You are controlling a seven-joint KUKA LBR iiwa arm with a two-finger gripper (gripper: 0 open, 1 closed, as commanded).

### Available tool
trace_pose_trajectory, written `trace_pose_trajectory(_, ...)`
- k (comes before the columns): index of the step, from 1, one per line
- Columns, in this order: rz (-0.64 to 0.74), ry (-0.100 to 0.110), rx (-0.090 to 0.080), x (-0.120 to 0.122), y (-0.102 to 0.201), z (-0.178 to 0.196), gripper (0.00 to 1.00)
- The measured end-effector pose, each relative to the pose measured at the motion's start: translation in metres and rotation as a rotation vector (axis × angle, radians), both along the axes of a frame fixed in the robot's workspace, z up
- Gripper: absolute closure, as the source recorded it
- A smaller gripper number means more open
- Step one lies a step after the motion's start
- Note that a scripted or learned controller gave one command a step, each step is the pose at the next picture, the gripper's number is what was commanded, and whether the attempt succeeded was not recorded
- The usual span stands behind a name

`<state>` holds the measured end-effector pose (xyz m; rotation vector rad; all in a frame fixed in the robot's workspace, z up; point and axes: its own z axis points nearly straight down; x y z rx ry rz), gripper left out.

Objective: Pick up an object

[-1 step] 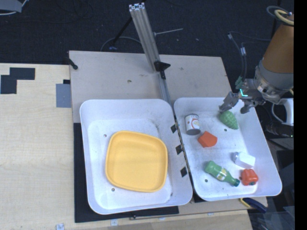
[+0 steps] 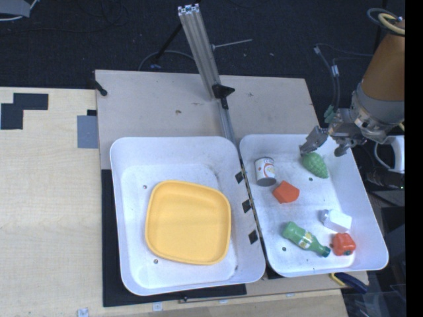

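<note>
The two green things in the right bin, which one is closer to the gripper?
The bumpy green object at the bin's far edge, just beneath the gripper. The green bottle lies toward the near edge, beside the red object.

Arm [image 2: 386,65] was a fat orange-tan cylinder section over a grey wrist collar. Gripper [image 2: 328,139] was grey metal with two thin dark jaws. Black cable looped off the wrist; white housing sat beside it.
</note>
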<state>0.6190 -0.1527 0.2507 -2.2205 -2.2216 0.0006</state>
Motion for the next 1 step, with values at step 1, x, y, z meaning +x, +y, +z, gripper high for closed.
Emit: trace_pose_trajectory(1, 0.0, 0.003, 0.001, -0.0028, -0.0007, -0.0427, 0.0)
